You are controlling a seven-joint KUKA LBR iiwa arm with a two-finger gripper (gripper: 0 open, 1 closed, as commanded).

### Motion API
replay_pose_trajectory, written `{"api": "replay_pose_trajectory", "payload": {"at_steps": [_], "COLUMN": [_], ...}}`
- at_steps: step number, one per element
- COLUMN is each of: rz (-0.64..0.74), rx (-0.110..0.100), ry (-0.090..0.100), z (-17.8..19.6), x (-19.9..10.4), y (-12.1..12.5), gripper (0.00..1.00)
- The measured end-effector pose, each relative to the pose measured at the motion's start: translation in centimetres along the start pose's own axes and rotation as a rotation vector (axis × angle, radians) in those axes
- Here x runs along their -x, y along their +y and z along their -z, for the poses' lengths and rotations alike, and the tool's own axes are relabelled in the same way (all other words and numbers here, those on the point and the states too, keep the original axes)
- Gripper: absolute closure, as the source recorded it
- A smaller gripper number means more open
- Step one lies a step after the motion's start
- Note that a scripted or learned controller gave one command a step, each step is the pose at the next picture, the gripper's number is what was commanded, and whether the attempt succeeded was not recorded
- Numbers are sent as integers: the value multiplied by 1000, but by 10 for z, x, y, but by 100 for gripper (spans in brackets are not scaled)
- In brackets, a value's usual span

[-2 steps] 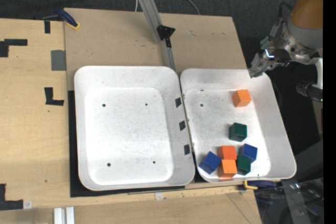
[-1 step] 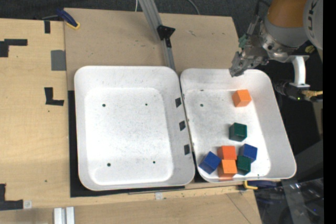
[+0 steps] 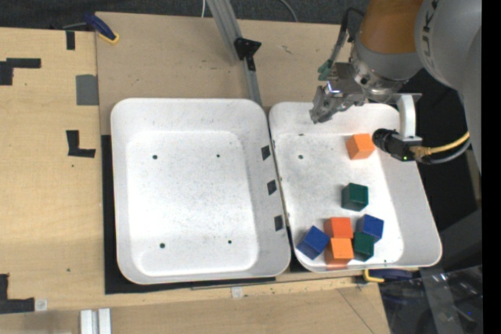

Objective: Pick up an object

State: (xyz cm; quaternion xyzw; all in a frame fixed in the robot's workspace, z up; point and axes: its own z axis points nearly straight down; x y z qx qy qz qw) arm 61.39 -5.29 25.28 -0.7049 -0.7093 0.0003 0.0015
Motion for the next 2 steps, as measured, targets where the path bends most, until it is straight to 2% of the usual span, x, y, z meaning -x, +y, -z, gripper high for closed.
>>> {"api": "replay_pose_trajectory", "payload": {"at_steps": [2], "rz": [0], "rx": [-1], "ry": [-1], "z": [-27], "x": [-97], "y": [-13], "gripper": [100]}}
